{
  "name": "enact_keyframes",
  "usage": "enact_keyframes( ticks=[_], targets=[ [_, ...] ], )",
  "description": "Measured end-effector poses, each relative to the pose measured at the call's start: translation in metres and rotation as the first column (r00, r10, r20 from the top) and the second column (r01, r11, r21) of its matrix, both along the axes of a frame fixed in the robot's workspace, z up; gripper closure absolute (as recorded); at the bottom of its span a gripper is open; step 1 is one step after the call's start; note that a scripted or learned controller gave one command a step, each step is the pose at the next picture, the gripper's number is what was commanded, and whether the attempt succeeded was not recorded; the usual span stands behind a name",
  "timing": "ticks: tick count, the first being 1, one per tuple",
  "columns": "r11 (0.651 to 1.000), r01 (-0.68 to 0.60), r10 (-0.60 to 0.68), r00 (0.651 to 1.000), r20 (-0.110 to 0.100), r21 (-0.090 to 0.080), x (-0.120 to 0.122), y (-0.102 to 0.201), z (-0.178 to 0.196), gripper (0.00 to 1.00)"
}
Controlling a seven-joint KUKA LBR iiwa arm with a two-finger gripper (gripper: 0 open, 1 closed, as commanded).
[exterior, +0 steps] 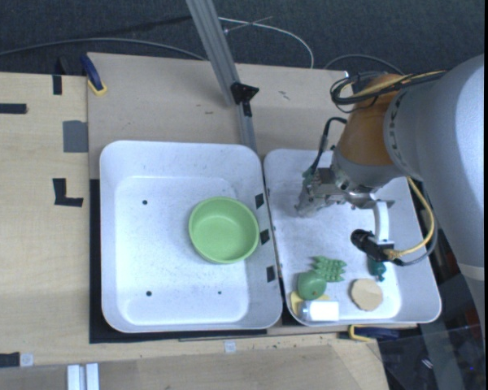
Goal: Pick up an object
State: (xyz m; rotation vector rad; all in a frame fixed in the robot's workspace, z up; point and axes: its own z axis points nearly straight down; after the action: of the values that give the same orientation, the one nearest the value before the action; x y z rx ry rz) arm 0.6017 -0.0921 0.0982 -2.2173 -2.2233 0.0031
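My fingers (311, 201) hung low over the bare upper part of the right bin (415, 299) (how far they gaped I could not tell). The nearest prize, a green toy (319, 276), lay toward the bin's near edge, directly below them.

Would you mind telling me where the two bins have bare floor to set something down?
The left bin is bare all around the green bowl, widest toward its left wall. In the right bin, bare floor lies between the claw and the green toy. Its near edge is crowded: toy, tan disc, white block.
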Motion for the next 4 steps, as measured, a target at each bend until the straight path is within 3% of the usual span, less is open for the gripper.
enact_keyframes(
  ticks=[2,3,4],
  targets=[
    [1.000,0.000,0.000,1.000,0.006,0.000,0.011,0.008,0.098,1.00],
    [1.000,0.001,-0.001,1.000,0.002,0.000,0.011,0.008,0.109,1.00],
    [1.000,-0.004,0.004,1.000,0.000,0.003,0.009,0.064,0.104,1.00]
  ],
)
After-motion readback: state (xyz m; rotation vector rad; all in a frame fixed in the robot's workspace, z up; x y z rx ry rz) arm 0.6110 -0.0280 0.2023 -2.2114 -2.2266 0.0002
